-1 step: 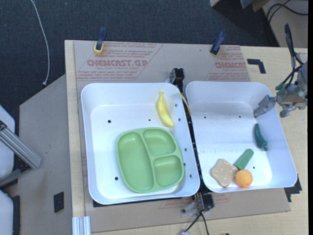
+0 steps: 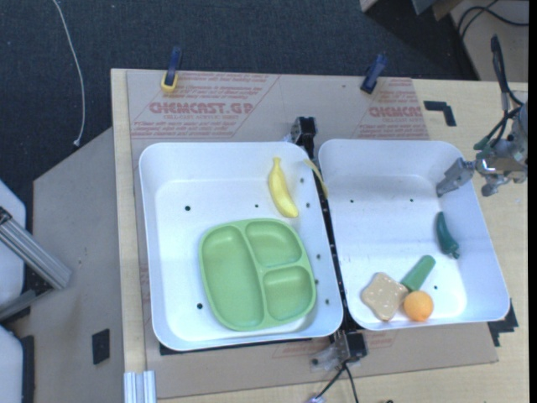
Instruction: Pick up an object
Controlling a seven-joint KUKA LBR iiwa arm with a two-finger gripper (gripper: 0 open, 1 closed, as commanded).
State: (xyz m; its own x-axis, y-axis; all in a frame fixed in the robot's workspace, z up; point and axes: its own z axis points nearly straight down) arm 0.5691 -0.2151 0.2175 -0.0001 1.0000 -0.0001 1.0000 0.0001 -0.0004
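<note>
Left bin [image 2: 168,183]: white and shallow, on the counter [image 2: 134,107]; holds a green divided plate [image 2: 256,271] with three compartments, lying toward the near side.
Banana [image 2: 282,189]: yellow, lies in the left bin just beyond the plate, near the wall shared with the other bin.
Right bin [image 2: 377,175]: white, beside the left one, their rims touching.
Near corner of right bin: a tan toast-like piece [image 2: 383,295], an orange ball [image 2: 418,306] just beside it, and a light green stick-shaped thing [image 2: 417,272] leaning over them; its kind is hard to make out.
Dark green object [image 2: 447,234]: small, elongated, near the right wall; too small to name.
Claw [image 2: 495,170]: over the right bin's far right rim, partly cut off at the edge; I cannot tell whether it is wide or narrow; nothing is seen in it.
</note>
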